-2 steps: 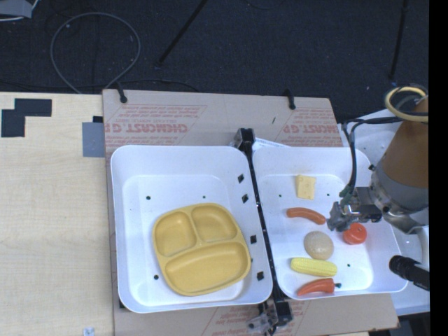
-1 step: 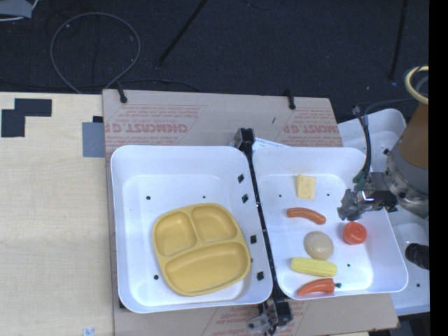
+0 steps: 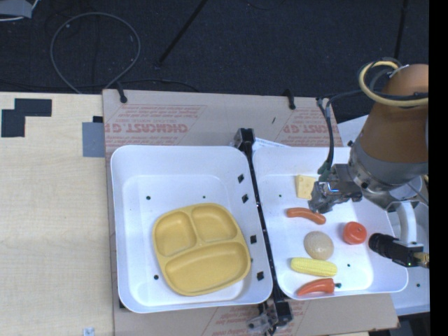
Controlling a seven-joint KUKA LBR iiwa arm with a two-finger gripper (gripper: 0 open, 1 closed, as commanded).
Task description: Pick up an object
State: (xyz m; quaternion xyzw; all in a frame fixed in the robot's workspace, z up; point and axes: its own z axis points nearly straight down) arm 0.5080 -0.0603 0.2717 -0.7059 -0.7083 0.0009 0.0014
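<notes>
The right bin [image 3: 392, 282] is shallow, white and smooth-walled, and holds six small toy foods. A pale yellow cheese wedge [image 3: 304, 186] lies near the far wall; just in front of it sits a slim orange-red sausage [image 3: 306, 215], glossy and slightly curved. A round red tomato [image 3: 355, 232] rests towards the right, a dull beige egg-shaped lump [image 3: 318, 244] sits mid-bin, a bumpy yellow corn cob [image 3: 313, 266] lies below that, and a red chilli pepper [image 3: 316, 286] lies nearest the front wall — all apart from one another. The gripper [image 3: 324, 197], dark metal on a grey arm with a broad orange band, hangs low over the bin just beside the sausage's right end and the cheese; whether its fingers are spread or closed cannot be told, and nothing is seen between them. The left bin [image 3: 133, 180], matching in shape, carries a matte yellow divided tray [image 3: 201, 249] with three compartments, set at a slant. Both bins sit on a brown cardboard sheet [image 3: 182, 121] printed with red lettering, on a pale wood-grain bench [image 3: 49, 215]. Behind lies dark carpet [image 3: 231, 40] crossed by black cables [image 3: 94, 44].
</notes>
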